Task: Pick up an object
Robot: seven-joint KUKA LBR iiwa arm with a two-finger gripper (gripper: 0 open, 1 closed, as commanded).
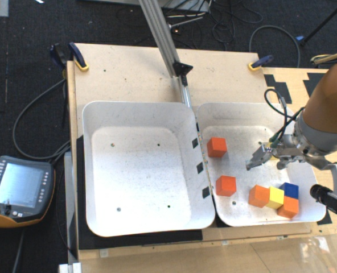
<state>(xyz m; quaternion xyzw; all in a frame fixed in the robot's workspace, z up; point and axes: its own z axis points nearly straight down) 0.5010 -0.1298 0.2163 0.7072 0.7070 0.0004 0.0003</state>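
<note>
Fingers of the hand point(258, 159) blur together over right bin point(237, 115).

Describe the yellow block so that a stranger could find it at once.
Look in the right shallow white bin, at the cluster of small cubes near its front right corner. The yellow cube sits between an orange cube and a blue cube; it is the sole yellow one.

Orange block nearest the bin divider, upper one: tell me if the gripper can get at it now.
Probably yes. The orange block stands alone, apart from the other blocks, and the gripper hangs to its right with bare bin floor between.
</note>
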